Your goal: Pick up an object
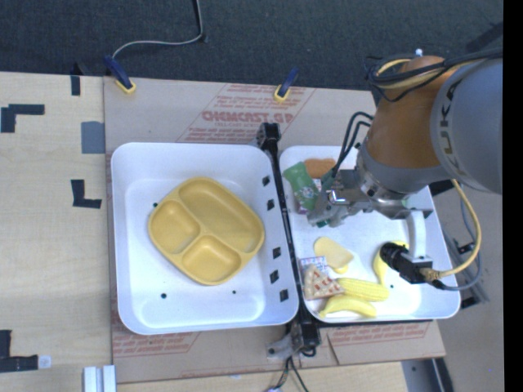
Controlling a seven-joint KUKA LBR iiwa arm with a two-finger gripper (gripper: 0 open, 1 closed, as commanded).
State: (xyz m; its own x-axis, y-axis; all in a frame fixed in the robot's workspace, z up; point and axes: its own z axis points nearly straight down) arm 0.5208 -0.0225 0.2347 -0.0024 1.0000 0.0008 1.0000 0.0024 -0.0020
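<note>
Both white bins, the left bin and the right bin, are presenting as smooth moulded plastic with a faint sheen, and the yellow compartment tray is showing a smooth, matt-looking plastic surface. The worktop is appearing as pale wood-grain board overlaid with a matt brown cardboard sheet. The arm is showing a satin grey casing and a glossier orange band.
</note>
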